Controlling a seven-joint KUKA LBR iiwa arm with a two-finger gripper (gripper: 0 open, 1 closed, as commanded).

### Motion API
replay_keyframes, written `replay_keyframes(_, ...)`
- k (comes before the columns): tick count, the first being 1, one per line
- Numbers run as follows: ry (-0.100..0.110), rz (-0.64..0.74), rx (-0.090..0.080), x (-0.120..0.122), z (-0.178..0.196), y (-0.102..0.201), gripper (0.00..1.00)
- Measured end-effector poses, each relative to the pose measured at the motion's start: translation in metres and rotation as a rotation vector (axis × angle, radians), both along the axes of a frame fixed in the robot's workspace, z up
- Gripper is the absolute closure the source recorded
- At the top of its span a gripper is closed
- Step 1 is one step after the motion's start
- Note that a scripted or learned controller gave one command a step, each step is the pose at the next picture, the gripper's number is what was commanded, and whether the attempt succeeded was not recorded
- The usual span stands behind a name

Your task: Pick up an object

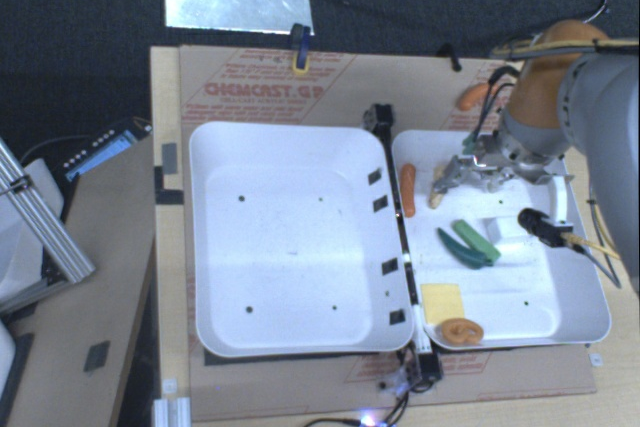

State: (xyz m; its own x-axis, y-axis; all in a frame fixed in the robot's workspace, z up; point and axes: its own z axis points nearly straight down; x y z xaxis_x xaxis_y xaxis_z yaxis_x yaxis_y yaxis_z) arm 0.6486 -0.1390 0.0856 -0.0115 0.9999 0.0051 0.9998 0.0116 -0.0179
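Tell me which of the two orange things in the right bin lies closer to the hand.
The long orange stick against the bin's left wall, level with the hand. The other, a curled orange ring, sits at the front edge beside the yellow square.

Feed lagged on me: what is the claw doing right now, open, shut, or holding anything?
Claw: above the right bin, by a small tan piece; cannot be told whether it is open, shut or holding anything.
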Motion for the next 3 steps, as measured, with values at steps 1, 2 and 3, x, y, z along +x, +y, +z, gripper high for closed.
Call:
replay_keyframes(1,-0.025,-0.014,-0.009,-0.025,0.081,-0.047,0.0)
replay_keyframes(2,-0.019,-0.001,-0.003,0.022,-0.005,0.013,0.0)
replay_keyframes(3,-0.025,-0.012,-0.008,0.013,0.052,-0.023,0.0)
